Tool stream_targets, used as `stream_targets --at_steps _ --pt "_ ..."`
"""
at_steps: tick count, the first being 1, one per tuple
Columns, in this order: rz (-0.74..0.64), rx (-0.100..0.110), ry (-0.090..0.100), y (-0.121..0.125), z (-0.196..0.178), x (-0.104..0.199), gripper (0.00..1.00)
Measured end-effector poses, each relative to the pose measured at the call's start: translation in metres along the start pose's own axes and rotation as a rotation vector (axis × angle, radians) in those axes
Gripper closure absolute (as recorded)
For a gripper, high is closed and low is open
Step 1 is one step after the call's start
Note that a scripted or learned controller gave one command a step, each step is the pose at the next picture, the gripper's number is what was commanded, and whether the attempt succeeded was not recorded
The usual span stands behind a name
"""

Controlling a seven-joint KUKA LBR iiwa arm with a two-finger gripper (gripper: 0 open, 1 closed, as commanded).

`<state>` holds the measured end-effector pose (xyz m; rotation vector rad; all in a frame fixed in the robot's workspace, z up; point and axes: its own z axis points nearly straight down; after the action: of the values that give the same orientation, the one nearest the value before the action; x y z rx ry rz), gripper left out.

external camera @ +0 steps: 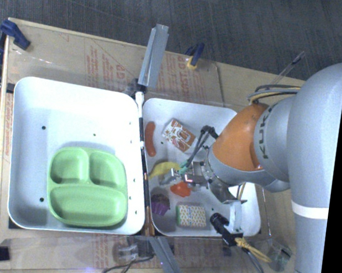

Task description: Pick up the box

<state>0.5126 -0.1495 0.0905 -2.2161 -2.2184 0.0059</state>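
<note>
Grey arm (pixel 296 137) reaching into right bin (pixel 248 121).
Jaws (pixel 184 177) hovering beside box (pixel 179 135); grip state impossible to tell.

Small orange-white box (pixel 179 135) flat, tilted, right bin's far part.

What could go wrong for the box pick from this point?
1. The end effector sits low among the banana and the tomato, not over the box, so it may close on the wrong item.
2. The items lie close together in the right bin; moving across could knock the sausage or shift the box.
</note>
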Motion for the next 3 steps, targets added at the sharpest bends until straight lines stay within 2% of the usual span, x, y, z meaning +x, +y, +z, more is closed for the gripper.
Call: stream_targets --at_steps 1,2,3 --pt "-0.030 -0.005 0.000 -0.036 -0.072 -0.002 0.00" --pt "-0.027 -0.002 -0.001 -0.037 0.000 0.026 0.00" --pt "-0.035 -0.001 -0.002 -0.036 -0.010 0.026 1.00"
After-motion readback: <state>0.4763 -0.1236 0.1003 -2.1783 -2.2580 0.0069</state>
